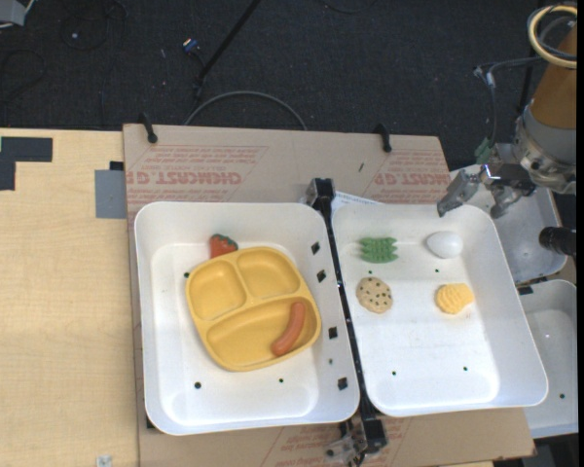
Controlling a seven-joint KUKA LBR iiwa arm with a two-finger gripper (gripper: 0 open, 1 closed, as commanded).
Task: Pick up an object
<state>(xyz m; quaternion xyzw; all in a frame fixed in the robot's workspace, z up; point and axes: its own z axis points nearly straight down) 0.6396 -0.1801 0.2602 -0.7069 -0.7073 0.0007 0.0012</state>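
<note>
We are looking first at the near end of the right bin (526, 377), which lies bare, and taking that bin as our landmark. Farther in, toward its middle, a brown cookie (375, 295) is sitting beside a yellow ridged piece (454, 299). Beyond those, nearer the bin's far rim, a green leafy piece (378, 250) and a white egg (445, 244) are lying apart from each other. To the left of the bin, a yellow divided plate (248, 305) is resting in the neighbouring bin, carrying a sausage (291, 328), with an orange carrot-like piece (223, 245) touching its far edge.

At the bin's far right corner the hand (482, 191) is hanging above the rim, its fingers spread a little with nothing between them. We are judging this as the approach step: no object is chosen or touched yet. The egg is lying nearest the hand, so we are expecting the next move to call for shifting inward over it, lowering squarely, and closing gently on a round, smooth shape that could roll away.
</note>
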